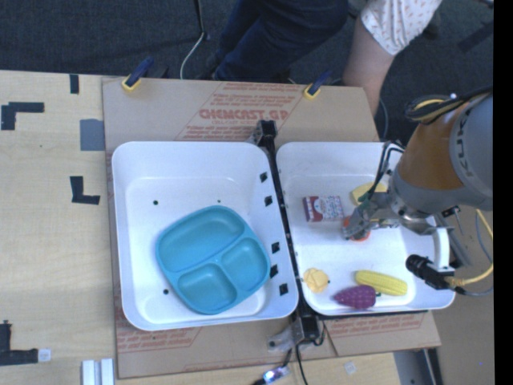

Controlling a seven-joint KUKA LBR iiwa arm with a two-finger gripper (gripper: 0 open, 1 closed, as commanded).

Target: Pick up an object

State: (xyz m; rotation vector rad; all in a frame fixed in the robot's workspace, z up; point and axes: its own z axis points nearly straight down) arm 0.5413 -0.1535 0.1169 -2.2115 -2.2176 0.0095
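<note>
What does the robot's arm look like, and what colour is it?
The arm is fat and round, grey, with a wide orange band above the wrist. Yellow and black cables loop around it. A black knob sticks out low on its side. At the tip sits a small dark grey pincer with thin fingers.

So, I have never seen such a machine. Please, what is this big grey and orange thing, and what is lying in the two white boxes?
It is a robot arm, seen by one camera above the bench; it reaches in from the right. Its jaws are low in the right white bin, over something small and red; whether they hold it is unclear. That bin also has a red-and-white packet, a yellow toy corn cob, purple toy grapes and a small yellow toy. The left white bin holds a blue divided plastic plate.
</note>
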